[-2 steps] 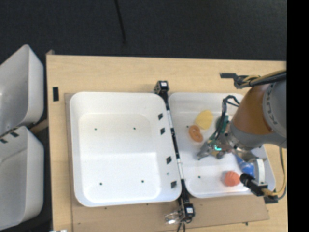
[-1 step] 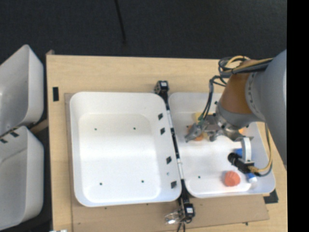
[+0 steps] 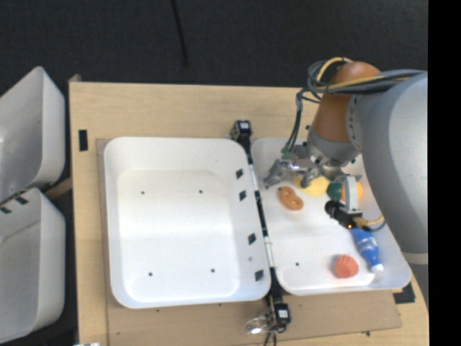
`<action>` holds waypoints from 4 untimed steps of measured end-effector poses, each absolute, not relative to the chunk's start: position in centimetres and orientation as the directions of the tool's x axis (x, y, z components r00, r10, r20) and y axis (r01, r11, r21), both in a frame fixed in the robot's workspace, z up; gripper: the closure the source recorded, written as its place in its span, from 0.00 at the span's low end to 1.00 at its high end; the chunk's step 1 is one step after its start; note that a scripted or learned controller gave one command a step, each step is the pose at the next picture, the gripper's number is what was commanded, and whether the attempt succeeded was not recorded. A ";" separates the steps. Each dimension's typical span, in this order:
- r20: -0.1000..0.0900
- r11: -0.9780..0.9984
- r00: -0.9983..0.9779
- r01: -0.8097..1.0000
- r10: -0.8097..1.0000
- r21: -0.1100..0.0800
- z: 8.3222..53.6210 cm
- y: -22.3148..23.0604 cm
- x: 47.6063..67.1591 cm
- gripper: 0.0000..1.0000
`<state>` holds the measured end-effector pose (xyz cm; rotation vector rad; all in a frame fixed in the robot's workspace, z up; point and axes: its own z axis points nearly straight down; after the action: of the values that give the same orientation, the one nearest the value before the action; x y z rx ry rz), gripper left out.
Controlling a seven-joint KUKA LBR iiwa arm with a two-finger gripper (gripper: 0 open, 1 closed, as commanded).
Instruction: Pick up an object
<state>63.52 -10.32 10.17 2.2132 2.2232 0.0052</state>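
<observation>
Red ball (image 3: 346, 266) in right bin (image 3: 310, 276) untouched | gripper (image 3: 292, 170) low above orange piece (image 3: 291, 198), grip state cannot tell | nothing lifted; pick-up remains

The arm (image 3: 396, 150) is a bulky, smooth pale-grey casing with rounded contours. At its eleven o'clock end sits a glossy orange band (image 3: 338, 114), domed on top. Dark cables (image 3: 299, 121) with a yellow strand loop over the band. Below hangs the gripper (image 3: 292, 170), built of grey metal parts.
</observation>
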 end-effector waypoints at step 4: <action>0.002 0.006 -0.006 1.000 1.000 0.002 20.1 8.4 68.5 0.00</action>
<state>68.55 8.36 20.12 2.2147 2.2279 0.0038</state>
